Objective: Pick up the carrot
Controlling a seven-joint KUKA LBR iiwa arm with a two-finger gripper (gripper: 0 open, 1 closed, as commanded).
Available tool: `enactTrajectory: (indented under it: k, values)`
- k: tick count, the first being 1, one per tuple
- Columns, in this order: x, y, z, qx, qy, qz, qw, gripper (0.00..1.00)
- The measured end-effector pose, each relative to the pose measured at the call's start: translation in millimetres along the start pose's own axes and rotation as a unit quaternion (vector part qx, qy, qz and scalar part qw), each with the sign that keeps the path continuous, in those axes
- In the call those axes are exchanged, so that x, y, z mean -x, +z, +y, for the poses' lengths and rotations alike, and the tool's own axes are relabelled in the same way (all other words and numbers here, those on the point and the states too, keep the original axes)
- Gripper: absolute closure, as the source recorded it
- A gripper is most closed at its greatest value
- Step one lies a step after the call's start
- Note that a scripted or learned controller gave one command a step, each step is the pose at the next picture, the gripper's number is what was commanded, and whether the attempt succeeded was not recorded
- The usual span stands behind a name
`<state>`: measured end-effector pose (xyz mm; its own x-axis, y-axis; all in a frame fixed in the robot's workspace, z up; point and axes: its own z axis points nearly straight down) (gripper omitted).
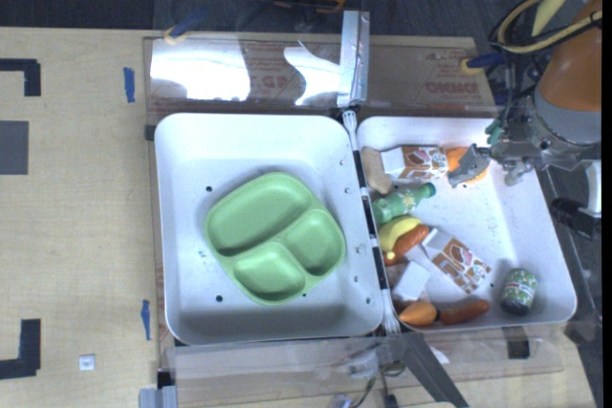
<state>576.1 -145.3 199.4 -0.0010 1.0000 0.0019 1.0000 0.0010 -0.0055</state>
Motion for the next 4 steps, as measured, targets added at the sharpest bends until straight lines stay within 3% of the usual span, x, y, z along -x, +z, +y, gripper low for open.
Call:
enactTrajectory:
  k: [1,2,3,4]
  values:
    - [60,8,75,0.003,-0.161,-0.002,0.987,0.0]
    - [70,97,89,-0.002,-0.228,0.005,0.9737,0.0]
    - [72,110,83,-0.004,-0.318,0.006,0.9482,0.0]
    - [71,99,85,-0.001,-0.318,0.004,0.9481,1.0]
